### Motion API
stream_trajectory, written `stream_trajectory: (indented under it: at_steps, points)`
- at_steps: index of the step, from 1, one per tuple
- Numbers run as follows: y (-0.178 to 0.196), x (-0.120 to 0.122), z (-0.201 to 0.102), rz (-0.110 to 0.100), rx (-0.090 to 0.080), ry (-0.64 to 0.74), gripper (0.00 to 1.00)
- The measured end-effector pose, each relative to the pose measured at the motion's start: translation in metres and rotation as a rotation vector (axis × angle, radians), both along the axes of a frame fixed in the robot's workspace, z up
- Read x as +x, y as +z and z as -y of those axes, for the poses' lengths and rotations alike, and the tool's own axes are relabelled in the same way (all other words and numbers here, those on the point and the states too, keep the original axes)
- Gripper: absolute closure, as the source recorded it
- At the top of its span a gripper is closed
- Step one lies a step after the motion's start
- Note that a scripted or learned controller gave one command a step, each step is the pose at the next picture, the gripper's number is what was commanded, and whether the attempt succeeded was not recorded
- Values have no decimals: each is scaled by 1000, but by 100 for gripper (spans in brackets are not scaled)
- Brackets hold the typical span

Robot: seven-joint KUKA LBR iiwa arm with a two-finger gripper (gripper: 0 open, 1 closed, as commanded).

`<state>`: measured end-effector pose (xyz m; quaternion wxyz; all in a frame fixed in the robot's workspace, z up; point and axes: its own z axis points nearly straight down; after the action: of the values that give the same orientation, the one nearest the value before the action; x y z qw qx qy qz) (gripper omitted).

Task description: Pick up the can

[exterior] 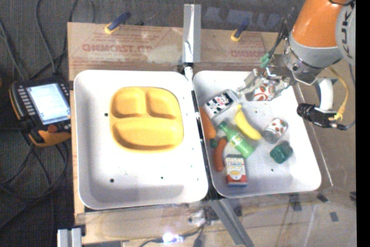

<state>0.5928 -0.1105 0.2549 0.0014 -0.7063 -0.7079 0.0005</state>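
Observation:
A red and white can (265, 91) sits between the fingers of my gripper (264, 84) at the back of the right bin (300, 179). The gripper is shut on this can, with a metal finger on each side of it. A second can (276, 128), silver with red print, lies on its side on the bin floor a little nearer the front, apart from the gripper. The grey and orange arm (318, 20) comes in from the upper right.
The right bin also holds a cow-patterned carton (218, 103), a banana (247, 126), a green bottle (236, 139), a carrot (207, 123), a sausage (218, 154), a juice box (235, 170) and a green cup (281, 152). A yellow divided tray (147, 118) lies in the left bin (92, 182).

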Motion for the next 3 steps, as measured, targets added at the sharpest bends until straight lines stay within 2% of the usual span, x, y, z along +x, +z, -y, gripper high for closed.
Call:
stream_trajectory:
  at_steps: [1,2,3]
  points:
    - [-9,66,54,1,-2,-10,0]
    - [-160,76,81,3,-3,95,0]
    - [-151,76,80,2,-4,97,100]
